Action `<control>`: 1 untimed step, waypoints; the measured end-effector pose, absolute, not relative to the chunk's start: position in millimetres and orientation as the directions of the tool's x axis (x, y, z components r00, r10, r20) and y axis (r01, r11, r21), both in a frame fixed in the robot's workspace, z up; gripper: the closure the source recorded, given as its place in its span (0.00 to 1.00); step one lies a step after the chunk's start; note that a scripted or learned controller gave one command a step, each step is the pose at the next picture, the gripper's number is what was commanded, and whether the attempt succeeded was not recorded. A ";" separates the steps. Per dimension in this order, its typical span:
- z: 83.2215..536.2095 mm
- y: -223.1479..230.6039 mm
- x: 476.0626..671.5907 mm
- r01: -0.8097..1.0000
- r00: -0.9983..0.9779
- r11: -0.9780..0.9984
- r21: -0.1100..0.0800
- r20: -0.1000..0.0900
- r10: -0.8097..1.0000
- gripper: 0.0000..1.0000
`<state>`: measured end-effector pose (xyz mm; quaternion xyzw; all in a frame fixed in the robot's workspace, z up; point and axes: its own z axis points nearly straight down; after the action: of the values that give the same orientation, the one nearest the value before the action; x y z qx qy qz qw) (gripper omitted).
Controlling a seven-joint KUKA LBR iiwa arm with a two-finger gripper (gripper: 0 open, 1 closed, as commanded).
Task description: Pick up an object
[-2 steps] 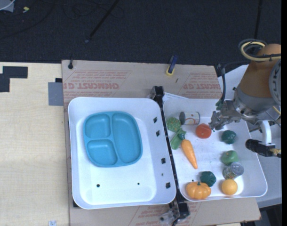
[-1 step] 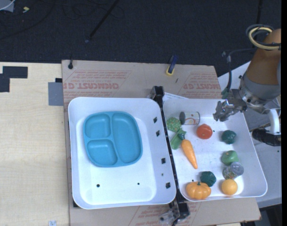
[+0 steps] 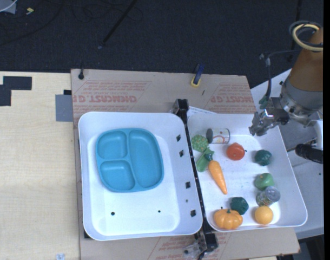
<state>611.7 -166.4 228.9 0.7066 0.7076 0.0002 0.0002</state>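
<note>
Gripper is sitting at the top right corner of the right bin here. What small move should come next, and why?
Probably a short shift toward the tomato, then down. The gripper hovers over the right bin's upper right corner with nothing between its fingers, and the tomato is the nearest thing lying apart from its neighbours. The green ball near it is another fair choice.

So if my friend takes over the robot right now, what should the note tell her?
Gripper: above the right bin's far edge, nothing seen held; fingers too unclear to call.
Right bin holds the tomato, carrot, broccoli, small pumpkin, orange, a can and several green pieces.
Left bin holds the blue divided plate.
Done: nothing picked yet.
Left: lower onto one object, grip and lift. The tomato looks nearest.
</note>
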 end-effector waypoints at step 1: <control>236.3 -113.2 586.7 1.000 -0.002 0.002 -0.004 0.002 1.000 1.00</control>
<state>586.7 -113.2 236.3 0.7062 0.7080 -0.0007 -0.0023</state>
